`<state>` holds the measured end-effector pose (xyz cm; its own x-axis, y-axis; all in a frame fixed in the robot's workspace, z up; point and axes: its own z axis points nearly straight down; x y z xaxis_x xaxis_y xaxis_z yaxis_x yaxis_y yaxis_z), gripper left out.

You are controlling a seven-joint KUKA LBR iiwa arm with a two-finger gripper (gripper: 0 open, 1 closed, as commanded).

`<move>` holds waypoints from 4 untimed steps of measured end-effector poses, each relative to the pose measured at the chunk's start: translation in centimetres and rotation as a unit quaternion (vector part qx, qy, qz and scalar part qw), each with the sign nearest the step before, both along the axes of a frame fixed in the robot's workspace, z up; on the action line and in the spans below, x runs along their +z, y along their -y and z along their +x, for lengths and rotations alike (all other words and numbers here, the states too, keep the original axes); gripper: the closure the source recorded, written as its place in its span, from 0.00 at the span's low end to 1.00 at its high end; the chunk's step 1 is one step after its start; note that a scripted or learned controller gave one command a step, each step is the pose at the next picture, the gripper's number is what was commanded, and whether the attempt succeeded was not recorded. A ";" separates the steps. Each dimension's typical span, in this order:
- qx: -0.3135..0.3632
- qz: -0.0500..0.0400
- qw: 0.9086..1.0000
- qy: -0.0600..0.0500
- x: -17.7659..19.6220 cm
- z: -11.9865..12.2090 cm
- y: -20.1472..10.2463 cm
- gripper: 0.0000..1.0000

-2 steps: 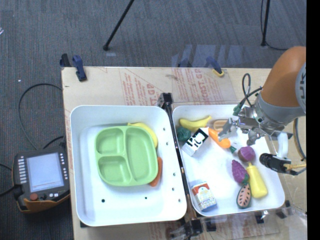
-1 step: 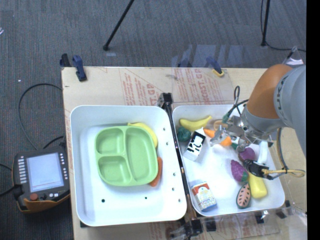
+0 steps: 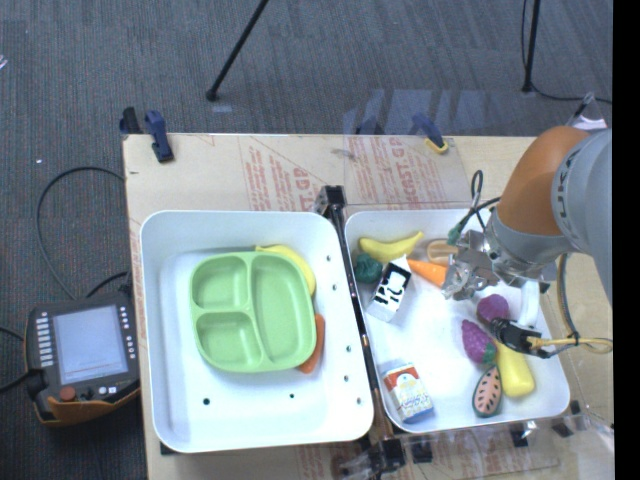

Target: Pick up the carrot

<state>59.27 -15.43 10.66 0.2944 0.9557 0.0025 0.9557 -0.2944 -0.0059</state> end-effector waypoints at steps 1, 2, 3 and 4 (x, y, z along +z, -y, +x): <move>0.000 0.000 1.000 0.000 0.0 0.0 0.0 0.00; -0.085 -0.002 0.996 0.001 -2.0 1.7 1.5 0.00; -0.082 -0.001 0.997 -0.001 -1.1 1.7 1.4 1.00; -0.081 -0.001 0.997 -0.001 -0.2 1.7 1.5 1.00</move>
<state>60.98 -16.91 10.44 0.4450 0.8955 -0.0007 0.8955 -0.4450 -0.0076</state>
